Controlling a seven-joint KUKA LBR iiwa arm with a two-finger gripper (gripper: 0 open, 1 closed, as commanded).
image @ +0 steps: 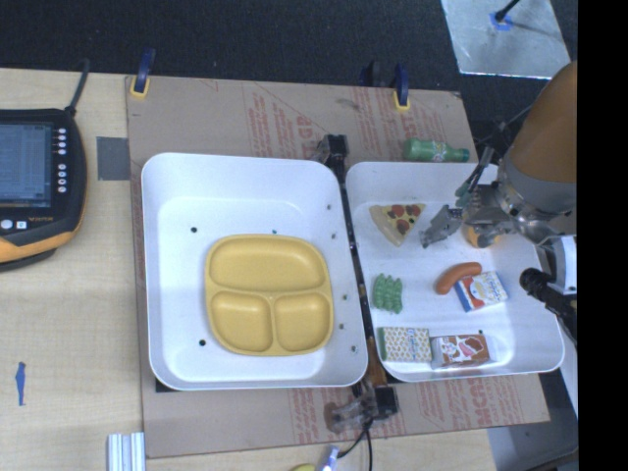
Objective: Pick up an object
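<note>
The right bin point(530, 356) holds several toy foods. A pizza slice point(396, 220) lies near its back left, a sausage point(458, 277) in the middle, and a green leafy piece point(389, 293) by the left wall. A small carton point(482, 289) sits beside the sausage, and two flat packets point(405, 344) point(460, 349) lie along the front. My gripper point(461, 226) hangs low over the back of this bin, just right of the pizza slice. A small tan-orange object point(479, 234) sits right under it, partly hidden by the gripper.
The left bin point(177, 194) carries a yellow divided plate point(268, 293). A green bottle point(436, 150) lies on the cardboard behind the right bin. A teach pendant point(34, 189) rests at the far left of the bench. Clamps hold the cardboard's back edge.
</note>
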